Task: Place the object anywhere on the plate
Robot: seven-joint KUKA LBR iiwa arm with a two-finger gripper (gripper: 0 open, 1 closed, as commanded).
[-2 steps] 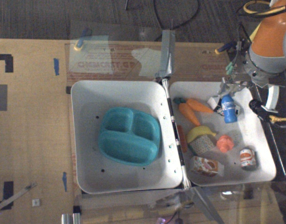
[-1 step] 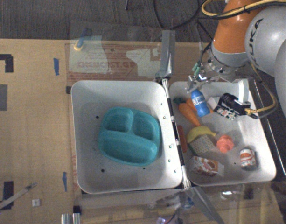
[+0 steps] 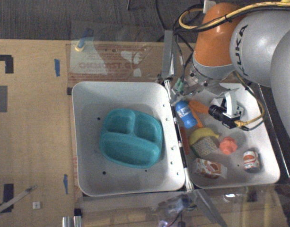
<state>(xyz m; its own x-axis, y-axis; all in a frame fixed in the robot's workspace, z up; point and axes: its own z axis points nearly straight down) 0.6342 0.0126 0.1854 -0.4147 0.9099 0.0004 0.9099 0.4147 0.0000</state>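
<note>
Sitting in the left white bin [image 3: 83, 126]: a smooth teal plastic plate [image 3: 131, 138], rounded and split into three compartments, nothing on it. Over in the right bin [image 3: 270, 167], crowded together: a blue bottle [image 3: 185, 114] with a white label beside a long orange carrot-shaped piece [image 3: 201, 110], a yellow banana [image 3: 203, 135] touching a dull mesh-textured lump [image 3: 206, 146], a coral cup-like thing [image 3: 228, 145], a crinkly printed packet [image 3: 209, 168], a small red-and-white can [image 3: 250, 160]. Hanging above that bin's far end, the gripper [image 3: 196, 85] under the glossy orange band – cannot tell its grip state, too cluttered.

Wooden bench [image 3: 31, 141] bears two white bins [image 3: 88, 174].
</note>
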